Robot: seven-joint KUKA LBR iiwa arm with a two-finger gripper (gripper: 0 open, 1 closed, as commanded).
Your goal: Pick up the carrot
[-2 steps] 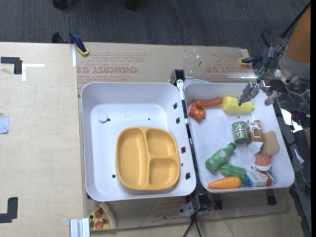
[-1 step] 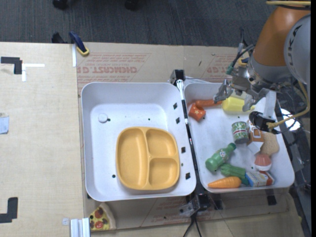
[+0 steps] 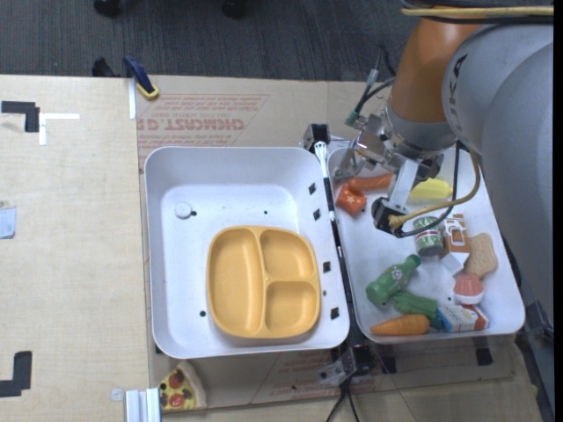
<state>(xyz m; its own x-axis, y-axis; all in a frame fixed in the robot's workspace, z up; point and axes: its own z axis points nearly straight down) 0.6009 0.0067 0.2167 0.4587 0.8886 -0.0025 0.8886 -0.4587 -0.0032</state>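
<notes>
Camera view looks down on the big grey arm (image 3: 493, 104) with its orange band, which covers the upper part of the right bin (image 3: 506, 297). To the left of the gripper sits the left bin (image 3: 163, 236), holding a yellow divided plate (image 3: 262, 281) well apart from the hand. The gripper (image 3: 365, 161) is low over the far left corner of the right bin; whether it is released or clenched cannot be told, since the wrist hides its tips. Just below it lie an orange-red piece (image 3: 352, 200) and a second orange piece (image 3: 374, 183). Further toward the near side, away from the gripper, a green bottle (image 3: 392, 278) lies tilted, with a tan biscuit-like piece (image 3: 480, 255) to its right. The carrot (image 3: 400, 325) lies flat at the near edge of the right bin, well apart from the gripper, beside a green item (image 3: 415, 304).
</notes>
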